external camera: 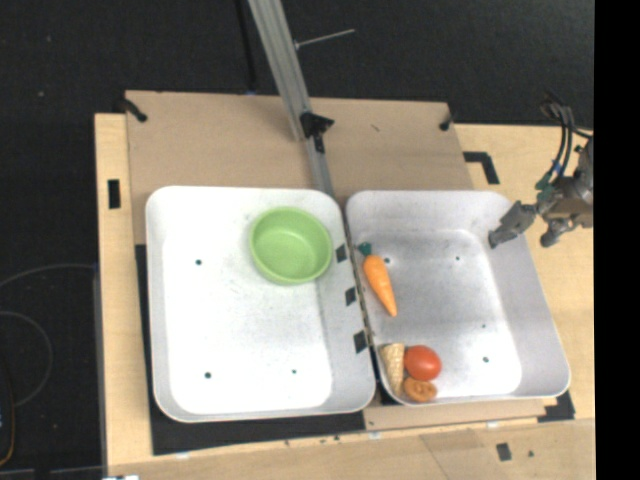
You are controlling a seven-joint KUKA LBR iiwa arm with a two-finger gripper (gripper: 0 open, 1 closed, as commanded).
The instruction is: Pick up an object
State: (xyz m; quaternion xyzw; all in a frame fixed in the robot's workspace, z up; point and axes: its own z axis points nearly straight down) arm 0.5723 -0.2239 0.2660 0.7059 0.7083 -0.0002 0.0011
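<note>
Task status: not started, as judged from the layout. The two-finger tool sits at the right bin's upper right rim with fingers spread apart and nothing between them. The orange plastic carrot lies by that bin's left wall; the red tomato rests in its lower left corner. Approach, grasp and lift remain.
</note>
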